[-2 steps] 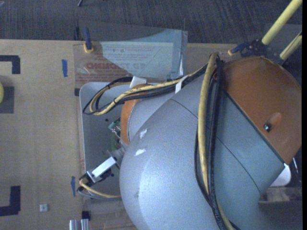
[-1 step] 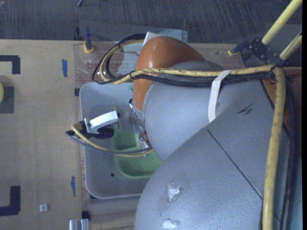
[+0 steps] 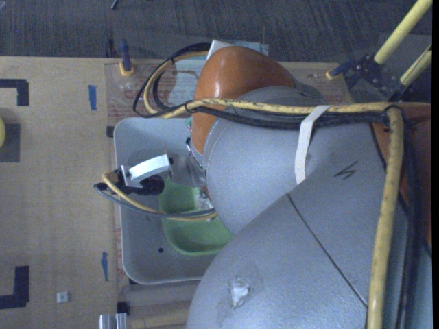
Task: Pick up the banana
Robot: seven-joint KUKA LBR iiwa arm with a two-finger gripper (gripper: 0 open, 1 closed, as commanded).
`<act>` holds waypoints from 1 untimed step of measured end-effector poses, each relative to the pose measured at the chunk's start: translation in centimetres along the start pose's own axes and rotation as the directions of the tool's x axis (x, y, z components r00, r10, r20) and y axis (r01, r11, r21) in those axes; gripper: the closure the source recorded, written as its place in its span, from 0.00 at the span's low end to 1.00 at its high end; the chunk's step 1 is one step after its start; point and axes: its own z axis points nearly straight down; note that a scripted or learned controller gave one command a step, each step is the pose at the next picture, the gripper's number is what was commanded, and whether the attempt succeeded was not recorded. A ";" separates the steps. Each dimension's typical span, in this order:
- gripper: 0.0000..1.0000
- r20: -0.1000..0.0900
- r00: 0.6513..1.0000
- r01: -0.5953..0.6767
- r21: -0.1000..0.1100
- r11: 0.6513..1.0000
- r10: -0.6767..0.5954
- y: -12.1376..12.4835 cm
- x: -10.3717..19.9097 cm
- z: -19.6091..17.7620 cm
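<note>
One grey arm (image 3: 274, 184) stoops over a white bin (image 3: 134, 252), hand (image 3: 194, 173) beside a green bowl (image 3: 188, 228) (probably seeking a grasp); its grip and the banana's place cannot be told.

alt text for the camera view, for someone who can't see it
A large grey arm with an orange band reaches in from the right and hangs over a white bin, hiding much of it. A pale green bowl-like thing lies in the bin, partly under the arm.
</note>
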 end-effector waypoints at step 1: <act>1.00 0.007 0.992 0.129 0.003 0.992 -0.130 0.3 1.2 13.6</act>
